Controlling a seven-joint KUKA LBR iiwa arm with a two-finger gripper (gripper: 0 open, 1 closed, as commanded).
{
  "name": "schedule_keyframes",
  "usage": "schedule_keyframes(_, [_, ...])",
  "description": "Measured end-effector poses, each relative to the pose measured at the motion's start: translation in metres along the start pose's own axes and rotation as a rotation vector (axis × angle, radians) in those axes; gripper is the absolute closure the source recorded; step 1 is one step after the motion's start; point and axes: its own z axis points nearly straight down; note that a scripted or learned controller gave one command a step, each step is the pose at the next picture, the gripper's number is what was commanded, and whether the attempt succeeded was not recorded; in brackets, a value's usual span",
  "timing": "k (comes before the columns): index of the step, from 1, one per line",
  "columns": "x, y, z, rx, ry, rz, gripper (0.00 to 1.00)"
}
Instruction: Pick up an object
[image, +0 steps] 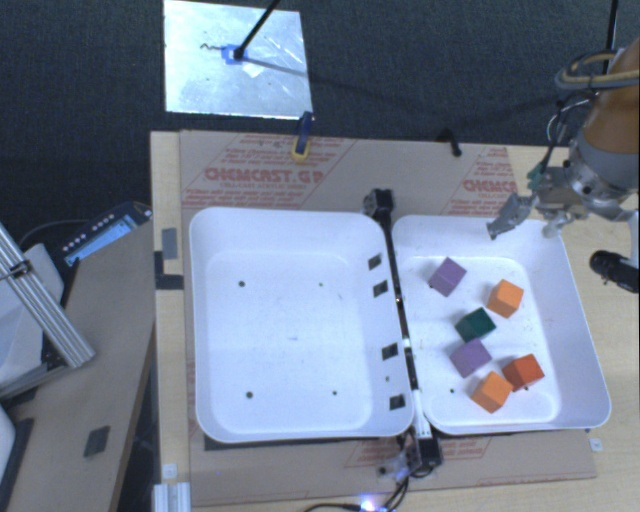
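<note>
Beside green block (476, 324) (purple blocks (448, 276))

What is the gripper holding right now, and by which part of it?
Nothing is held. The gripper hangs above the far edge of the right bin, its fingers spread with nothing between them, while the blocks lie in that bin.

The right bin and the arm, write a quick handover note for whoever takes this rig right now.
Gripper: open, holding nothing, above the right bin's far rim.
Blocks, all in the right bin: two purple, one dark green, two orange, one red-orange.
Done: nothing picked yet.
Left: bring the gripper down on a block, close and lift. The far purple one stands apart from the rest, so it is likely the easiest.
</note>
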Motion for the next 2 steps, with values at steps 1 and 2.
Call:
schedule_keyframes(1, [0.064, -0.001, 0.138, 0.01, 0.005, -0.006, 0.0])
schedule_keyframes(2, [0.059, 0.002, 0.119, -0.002, 0.0, -0.002, 1.0])
